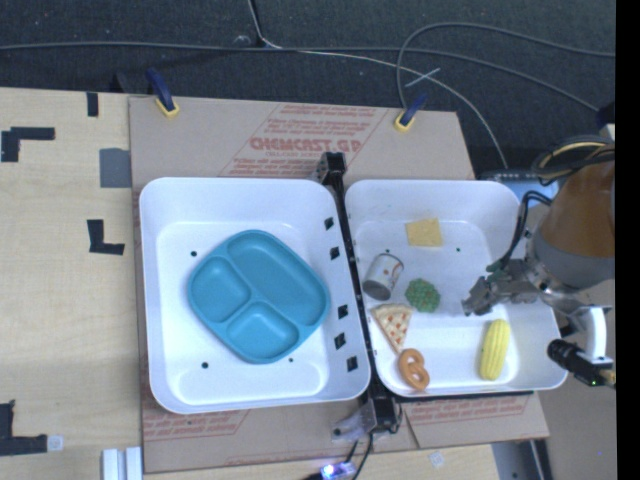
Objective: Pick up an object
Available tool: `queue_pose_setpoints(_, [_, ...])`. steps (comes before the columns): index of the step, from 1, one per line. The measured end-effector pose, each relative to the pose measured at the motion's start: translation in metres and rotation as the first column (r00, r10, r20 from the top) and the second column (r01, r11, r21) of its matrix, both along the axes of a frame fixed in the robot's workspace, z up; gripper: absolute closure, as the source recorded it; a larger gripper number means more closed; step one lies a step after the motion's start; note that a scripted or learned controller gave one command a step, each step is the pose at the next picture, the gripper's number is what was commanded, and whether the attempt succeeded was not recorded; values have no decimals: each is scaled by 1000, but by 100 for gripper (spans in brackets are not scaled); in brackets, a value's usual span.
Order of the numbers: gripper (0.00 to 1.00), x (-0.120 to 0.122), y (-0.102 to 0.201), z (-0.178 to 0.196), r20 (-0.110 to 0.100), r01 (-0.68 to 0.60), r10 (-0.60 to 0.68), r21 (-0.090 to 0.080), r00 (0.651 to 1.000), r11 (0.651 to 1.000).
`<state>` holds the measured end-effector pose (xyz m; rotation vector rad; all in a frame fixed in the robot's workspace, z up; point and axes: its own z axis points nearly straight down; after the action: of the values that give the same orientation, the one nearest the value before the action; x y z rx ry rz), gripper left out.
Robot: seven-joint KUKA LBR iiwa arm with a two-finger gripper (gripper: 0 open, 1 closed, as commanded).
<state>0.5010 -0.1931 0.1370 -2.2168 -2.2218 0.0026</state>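
Gripper [482,299] sits low over the right bin [452,194], toward its right side, dark fingers pointing left and down. Fingers look slightly apart with nothing between them, though the tips are small and dark against the bin floor, so the read is not firm.

Nearest item: corn cob [494,349], lying lengthwise just below and beside the fingertips, apart from them. Likely the pick target, though the task names no particular object. Broccoli floret [423,294] lies to the gripper's left, near but not touching. Further left, a small metal cup [382,275] on its side, a pizza slice [394,323] and a pretzel [414,368]. Yellow cheese square [424,232] sits toward the back of the bin.

Left bin [160,298] holds a blue divided plate [258,294], well apart from the action.

Risks, judged from this layout:
- Gripper is offset from the cob; a straight descent closes on bare floor.
- Cob is round and smooth; a grip off its middle could roll or squirt it toward the bin's wall.
- Cob lies close to the bin's near-right corner, so a finger may strike the wall.
- Flat items (cheese, pizza) offer little to pinch.
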Motion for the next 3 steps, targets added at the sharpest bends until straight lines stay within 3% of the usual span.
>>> queue_pose_setpoints(3, [100, -1, -9, 163, 8, 0, 0, -3, 1000, 1000])
